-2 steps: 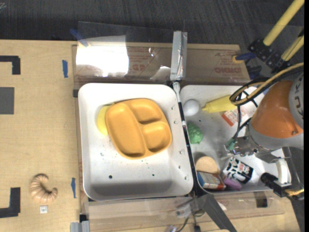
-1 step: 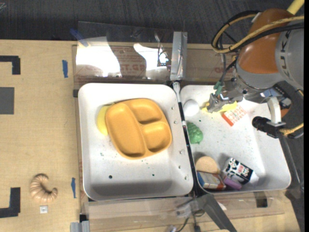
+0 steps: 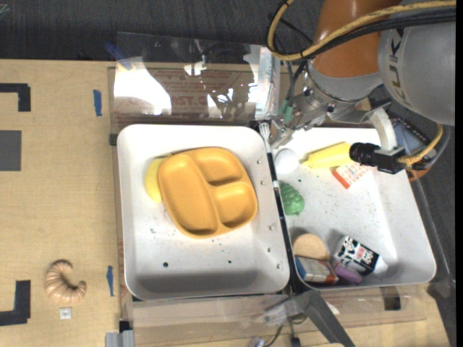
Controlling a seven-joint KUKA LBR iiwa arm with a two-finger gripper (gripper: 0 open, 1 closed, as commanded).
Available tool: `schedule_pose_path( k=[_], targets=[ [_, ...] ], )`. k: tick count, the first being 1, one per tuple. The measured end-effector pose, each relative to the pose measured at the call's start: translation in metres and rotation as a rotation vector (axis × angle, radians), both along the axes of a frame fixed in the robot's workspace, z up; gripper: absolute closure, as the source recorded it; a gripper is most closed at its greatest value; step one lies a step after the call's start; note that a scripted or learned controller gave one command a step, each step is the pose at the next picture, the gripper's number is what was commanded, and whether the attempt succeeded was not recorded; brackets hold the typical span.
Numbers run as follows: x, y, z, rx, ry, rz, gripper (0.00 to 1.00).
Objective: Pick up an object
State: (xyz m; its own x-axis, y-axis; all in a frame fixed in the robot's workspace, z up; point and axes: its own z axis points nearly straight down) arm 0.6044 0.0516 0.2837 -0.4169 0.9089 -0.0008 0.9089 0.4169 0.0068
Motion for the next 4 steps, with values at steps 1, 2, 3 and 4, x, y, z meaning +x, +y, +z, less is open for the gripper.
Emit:
schedule_pose_path(
  k=[1,2,3,4],
  targets=[
    [0.008,0.106,0.076,0.001,0.003,-0.222,1.0],
    [0.051,0.146,0.171,0.001,0.001,-0.214,1.0],
    [0.062,0.139,0.203,-0.001,0.001,-0.12,1.0],
    [-0.019,0.118,0.075,-0.004,0.012,0.011,1.0]
  ],
)
